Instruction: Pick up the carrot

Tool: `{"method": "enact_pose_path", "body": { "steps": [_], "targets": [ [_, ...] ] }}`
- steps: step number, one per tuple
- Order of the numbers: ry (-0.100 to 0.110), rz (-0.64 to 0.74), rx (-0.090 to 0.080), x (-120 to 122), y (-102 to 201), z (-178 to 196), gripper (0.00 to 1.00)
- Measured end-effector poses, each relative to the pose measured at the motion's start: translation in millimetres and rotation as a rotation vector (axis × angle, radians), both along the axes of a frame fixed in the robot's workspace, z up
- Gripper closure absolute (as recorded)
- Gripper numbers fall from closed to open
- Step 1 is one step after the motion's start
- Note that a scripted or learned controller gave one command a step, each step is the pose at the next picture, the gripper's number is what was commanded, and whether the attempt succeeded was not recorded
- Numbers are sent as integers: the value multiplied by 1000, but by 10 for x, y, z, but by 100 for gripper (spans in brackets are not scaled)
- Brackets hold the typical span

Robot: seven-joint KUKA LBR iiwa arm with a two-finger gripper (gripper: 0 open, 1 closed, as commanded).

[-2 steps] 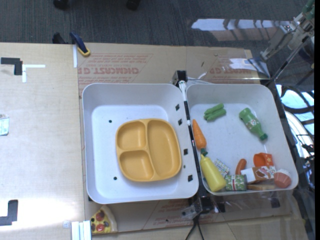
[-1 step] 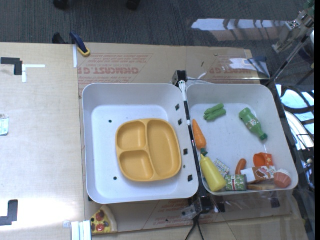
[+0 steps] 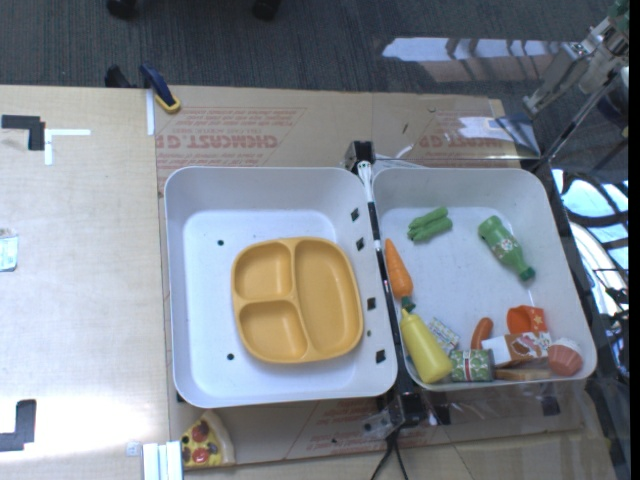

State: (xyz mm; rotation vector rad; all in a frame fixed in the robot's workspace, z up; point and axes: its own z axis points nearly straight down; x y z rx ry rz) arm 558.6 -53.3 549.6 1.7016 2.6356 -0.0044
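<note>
**Carrot by the divider**

I see the carrot (image 3: 398, 269) in the right bin (image 3: 552, 230), against its left wall, just above a yellow bottle (image 3: 424, 347). A yellow tray (image 3: 297, 299) sits in the left bin (image 3: 190, 268). Gripper state: I cannot tell.

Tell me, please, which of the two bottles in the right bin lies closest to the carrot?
The yellow bottle, lying just below the carrot along the right bin's left wall. The green bottle sits well apart, toward the bin's far right side.

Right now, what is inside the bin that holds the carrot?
The right bin holds the carrot, yellow bottle, green bottle, green beans and heaped toy foods; whatever lies beneath that heap is covered.
</note>
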Motion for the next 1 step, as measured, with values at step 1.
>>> {"method": "enact_pose_path", "body": {
  "steps": [1],
  "targets": [
    [-1,3,-2,23,7,80,100]
  ]
}}
